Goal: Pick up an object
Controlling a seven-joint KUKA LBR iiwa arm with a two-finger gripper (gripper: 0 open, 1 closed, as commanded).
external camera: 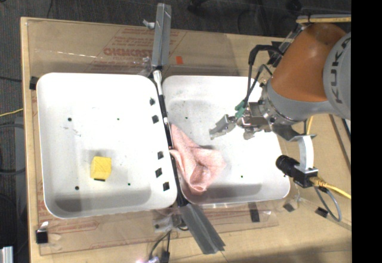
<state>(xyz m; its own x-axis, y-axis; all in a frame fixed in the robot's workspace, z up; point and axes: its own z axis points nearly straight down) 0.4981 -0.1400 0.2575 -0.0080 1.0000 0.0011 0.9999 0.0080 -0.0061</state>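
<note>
A crumpled pink cloth (195, 162) lies in the right bin (197, 86), against its left wall near the front. A yellow block (100, 167) sits in the left bin (89, 86), toward the front left. My gripper (218, 129) hangs over the middle of the right bin, pointing left, just above and to the right of the cloth. Its fingers (222, 123) are spread apart with nothing between them.
A grey divider rail (160, 41) runs between the two bins, with small black clips along it. The arm's orange and grey body (310, 71) covers the right bin's far right side. The bench edge lies beyond the bins.
</note>
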